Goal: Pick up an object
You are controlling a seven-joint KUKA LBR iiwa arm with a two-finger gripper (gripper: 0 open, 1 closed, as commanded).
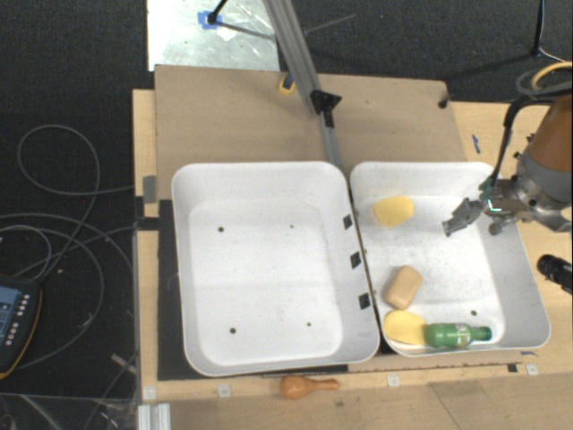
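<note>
Camera view: jaws (pixel 476 219) spread wide, holding nothing, above right bin (pixel 528 280); yellow lump (pixel 393 210) well apart.

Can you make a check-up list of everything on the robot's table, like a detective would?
Surface: wooden bench bearing a left bin and a right bin, side by side.
Job's things: in the right bin, a yellow piece near the back, a tan block mid-bin, another yellow piece beside a green bottle lying at the front.
Clutter: an orange-brown object on the bench in front of the bins.
Grippers: gripper open above the right bin, holding nothing.
Cables: loops on the dark floor, left.
Surroundings: handheld controller at far left; grey pole.
</note>
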